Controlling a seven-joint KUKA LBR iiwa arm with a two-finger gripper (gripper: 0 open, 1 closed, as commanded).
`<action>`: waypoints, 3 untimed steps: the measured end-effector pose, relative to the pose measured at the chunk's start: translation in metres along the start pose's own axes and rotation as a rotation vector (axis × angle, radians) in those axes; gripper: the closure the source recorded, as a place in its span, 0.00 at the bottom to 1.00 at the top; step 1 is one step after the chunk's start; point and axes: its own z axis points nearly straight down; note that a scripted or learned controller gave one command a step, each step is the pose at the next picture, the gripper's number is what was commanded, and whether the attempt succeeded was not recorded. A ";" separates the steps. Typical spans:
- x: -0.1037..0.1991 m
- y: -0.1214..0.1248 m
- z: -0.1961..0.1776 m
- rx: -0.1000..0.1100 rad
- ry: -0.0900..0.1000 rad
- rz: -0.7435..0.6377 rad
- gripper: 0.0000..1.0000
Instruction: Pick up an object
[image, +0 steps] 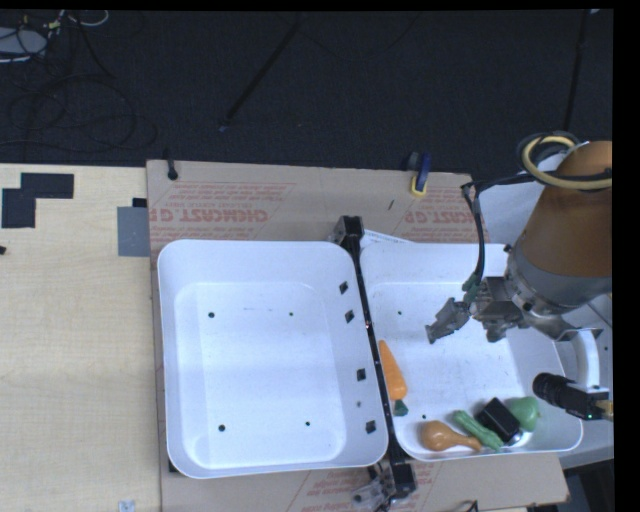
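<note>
Nearest the camera, along the front wall of the right bin (470, 455), a small cluster of objects lies together: a tan pear-shaped toy (447, 436), a green elongated piece (478, 428) just beside it, a black block (498, 419) resting against that, and a rounded green object (523, 411) at the far right of the group. An orange carrot-shaped toy (392, 372) with a green tip lies apart from them, close against the black divider (362, 340) between the two bins, its length running roughly parallel to that divider. The left bin (180, 300) sits beside it, its floor showing a few small dark marks. Over the middle of the right bin, the grey arm (565, 230) with its orange band reaches in from the right, and its gripper (450, 322) hangs above the bare floor, away from both the carrot and the front cluster. Its dark fingers (440, 328) point toward the divider with nothing between them; whether they are spread or closed cannot be told. Both bins rest on a cardboard sheet (260, 205) printed with red lettering.
</note>
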 end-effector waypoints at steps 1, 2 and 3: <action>-0.004 0.055 0.131 0.007 0.000 -0.003 0.00; 0.038 0.136 0.053 -0.015 -0.001 -0.006 0.00; 0.045 0.099 0.059 0.001 -0.001 0.003 0.00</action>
